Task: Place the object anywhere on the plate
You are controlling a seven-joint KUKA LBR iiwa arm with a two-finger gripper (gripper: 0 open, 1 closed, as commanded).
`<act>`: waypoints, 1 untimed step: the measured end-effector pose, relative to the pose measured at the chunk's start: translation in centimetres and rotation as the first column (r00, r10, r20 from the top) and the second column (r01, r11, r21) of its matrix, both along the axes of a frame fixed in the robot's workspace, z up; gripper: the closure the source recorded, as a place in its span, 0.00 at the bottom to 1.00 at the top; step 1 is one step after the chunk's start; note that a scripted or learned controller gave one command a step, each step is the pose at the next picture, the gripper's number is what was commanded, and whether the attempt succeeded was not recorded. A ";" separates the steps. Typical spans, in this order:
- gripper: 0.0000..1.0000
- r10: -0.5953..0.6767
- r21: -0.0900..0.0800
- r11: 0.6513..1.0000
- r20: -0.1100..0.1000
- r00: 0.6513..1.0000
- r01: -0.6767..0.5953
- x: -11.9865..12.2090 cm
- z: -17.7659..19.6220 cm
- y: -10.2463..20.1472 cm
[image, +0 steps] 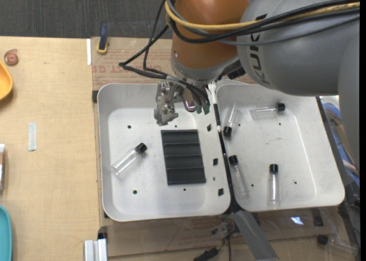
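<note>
A large grey robot arm (pixel 303 37) fills the view from 12 to 3 o'clock, with a rounded orange band (pixel 209 20) above its wrist and black and yellow cables looped over it. Below it a pale wooden table (pixel 51 157) takes up the 9 o'clock side.

Two shallow white bins sit side by side, touching along their inner walls. The left bin (pixel 117 197) lies at the centre of the view and the right bin (pixel 311 157) towards 4 o'clock.

In the left bin, a black ribbed rectangular plate (pixel 183 157) lies flat just right of the bin's centre, long side running from 12 to 6 o'clock. Nothing rests on it.

The pincer (pixel 165 116) hangs over the left bin at the plate's 11 o'clock, just beyond the plate's top edge. Whether it is apart or together cannot be told, and nothing is seen gripped in it.

A clear vial with a black cap (pixel 128 159) lies on its side at the plate's 9 o'clock, apart from it, cap pointing to 2 o'clock.

Four similar vials lie in the right bin: one at the bin's 10 o'clock (pixel 230 120), one at 12 o'clock (pixel 266 110), one along the inner wall at 8 o'clock (pixel 237 175), and one near 6 o'clock (pixel 273 183).
</note>
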State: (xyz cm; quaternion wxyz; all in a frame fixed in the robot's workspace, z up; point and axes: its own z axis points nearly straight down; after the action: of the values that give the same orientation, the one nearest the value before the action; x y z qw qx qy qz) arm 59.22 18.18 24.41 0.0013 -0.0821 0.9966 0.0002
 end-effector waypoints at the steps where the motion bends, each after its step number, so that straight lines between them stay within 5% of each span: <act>1: 0.00 0.000 0.000 1.000 0.000 1.000 0.000 0.0 0.0 0.0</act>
State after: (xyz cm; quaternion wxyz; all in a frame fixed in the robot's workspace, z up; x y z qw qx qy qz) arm 59.22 18.18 24.41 0.0013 -0.0822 0.9966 0.0003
